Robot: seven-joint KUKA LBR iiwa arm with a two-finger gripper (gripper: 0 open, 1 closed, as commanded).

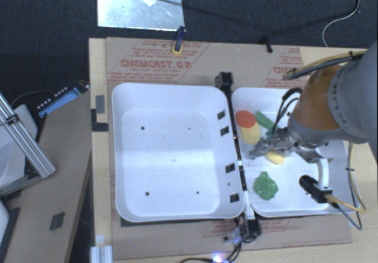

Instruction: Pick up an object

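Observation:
My gripper (pixel 267 148) is low in the right bin (pixel 295 205), near its middle left. A small yellow piece (pixel 276 158) lies right under it, partly covered by the gripper. Just to the left stands a pale yellow cylinder (pixel 251 133) with a red-orange piece (pixel 245 118) touching its far end. A green stick (pixel 264 119) lies beside them, running toward the gripper. A green leafy lump (pixel 266 186) rests near the bin's front wall, apart from the gripper.
The left bin (pixel 127 138) is beside the right one, with a black-clipped divider (pixel 233 149) between them. Both stand on a cardboard sheet (pixel 153 61). The grey and orange arm (pixel 331 102) covers the right bin's far right part.

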